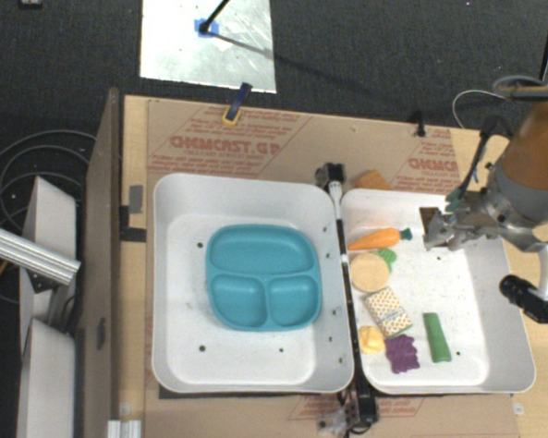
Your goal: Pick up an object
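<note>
A blue tray (263,275) with 3 parts sits in the left white bin (175,254). A shiny sheet (211,34) lies on the dark floor behind the bench.

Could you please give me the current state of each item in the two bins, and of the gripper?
blue divided plate: flat in left bin, nothing on it
toy carrot: lying on its side, right bin
tan round piece: flat, below the carrot
patterned block: lying tilted
yellow piece: resting on bin floor
purple grapes: resting on bin floor
green stick: lying flat
gripper: above right bin
</note>
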{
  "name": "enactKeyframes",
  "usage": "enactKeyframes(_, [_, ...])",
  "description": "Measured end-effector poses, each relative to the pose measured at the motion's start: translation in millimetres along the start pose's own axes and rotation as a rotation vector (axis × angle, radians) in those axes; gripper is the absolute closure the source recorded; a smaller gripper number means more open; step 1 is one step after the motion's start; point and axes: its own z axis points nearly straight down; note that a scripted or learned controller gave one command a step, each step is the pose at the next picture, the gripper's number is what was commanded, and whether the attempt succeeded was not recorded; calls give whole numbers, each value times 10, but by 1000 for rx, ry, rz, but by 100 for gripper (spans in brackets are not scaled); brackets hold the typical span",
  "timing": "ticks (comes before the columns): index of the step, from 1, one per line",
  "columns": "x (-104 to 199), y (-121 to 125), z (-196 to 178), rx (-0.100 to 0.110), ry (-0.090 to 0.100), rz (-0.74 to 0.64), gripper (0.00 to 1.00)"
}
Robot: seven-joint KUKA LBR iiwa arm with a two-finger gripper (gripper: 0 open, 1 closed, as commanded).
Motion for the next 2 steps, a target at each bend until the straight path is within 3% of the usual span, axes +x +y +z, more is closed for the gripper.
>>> enactKeyframes(1, [413, 118, 130, 16, 1, 5, 100])
enactKeyframes(2, [713, 140, 183, 18, 1, 6, 100])
